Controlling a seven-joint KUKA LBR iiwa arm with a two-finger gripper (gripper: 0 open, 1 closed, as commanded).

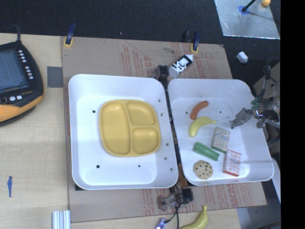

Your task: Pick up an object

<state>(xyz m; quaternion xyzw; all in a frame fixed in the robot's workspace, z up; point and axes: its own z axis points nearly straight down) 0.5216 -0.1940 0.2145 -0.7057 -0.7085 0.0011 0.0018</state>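
The gripper (239,119) is hanging over the right edge of the right bin (248,87), entering from the right side of the camera view, and nothing is lying between its fingers; how wide they are standing cannot be made out from the dark metal parts. Taking the gripper as the landmark, the objects are all lying to its left and below it on the bin floor. The checkered packet (220,139) is sitting closest, just below and to the left of the gripper, not touching it. The yellow banana (200,124) is resting further left at about the gripper's height, with the orange sausage (199,109) lying just above the banana, up and to the left of the gripper. The green stick (206,150) is lying below and left of the gripper, beside the packet's lower corner. The red and white box (231,162) is sitting well below the gripper, nearly straight under it, and the cookie (203,169) is lying furthest away, low and to the left. Far to the gripper's left, the yellow divided tray (129,127) is resting in the left bin (86,171).
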